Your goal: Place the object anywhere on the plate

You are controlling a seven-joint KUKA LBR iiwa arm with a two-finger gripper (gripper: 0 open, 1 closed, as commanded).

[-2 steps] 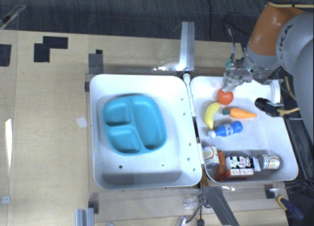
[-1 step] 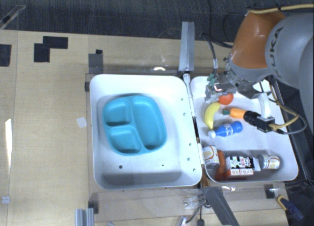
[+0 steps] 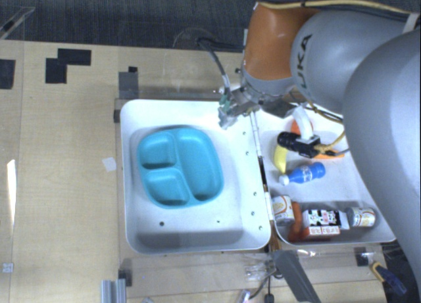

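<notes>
A blue plate [image 3: 179, 165] with three compartments lies in the left white bin [image 3: 151, 239]. My gripper [image 3: 226, 115] hangs over that bin's far right corner, just beyond the plate's far right edge and apart from it. Something small and greenish shows at the gripper's tip, too blurred to name. A yellow banana [image 3: 281, 159], a blue and white bottle [image 3: 304, 174] and an orange thing [image 3: 303, 125] lie in the right bin [image 3: 368, 196].
Along the right bin's near side lie a small can [image 3: 283, 208], a red and dark box [image 3: 317, 223] and another can [image 3: 362, 217]. The wall between the bins [image 3: 262, 177] runs just right of the gripper. The arm covers the right bin's far part.
</notes>
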